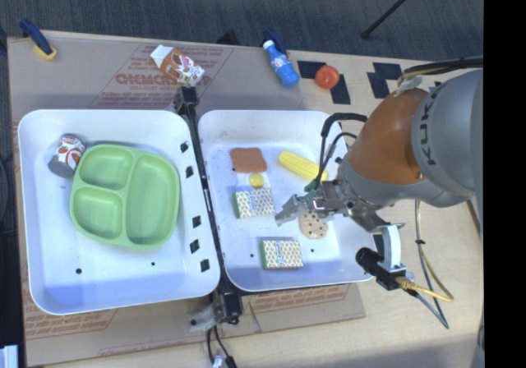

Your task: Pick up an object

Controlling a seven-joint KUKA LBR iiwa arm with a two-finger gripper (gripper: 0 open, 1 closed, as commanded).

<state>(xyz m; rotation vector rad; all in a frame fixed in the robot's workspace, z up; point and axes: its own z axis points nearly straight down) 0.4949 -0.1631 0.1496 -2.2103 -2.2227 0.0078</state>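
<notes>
Two bins, arm over right bin [215, 194].
Gripper [306, 212] low by round cookie [312, 227]; can't tell jaw state.

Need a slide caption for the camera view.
End effector hovering over the right bin near a round cookie; green tray in the left bin.

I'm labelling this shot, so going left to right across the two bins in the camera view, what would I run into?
Small can → green divided plate → brown block → corn cob → gripper over the right bin.
</notes>
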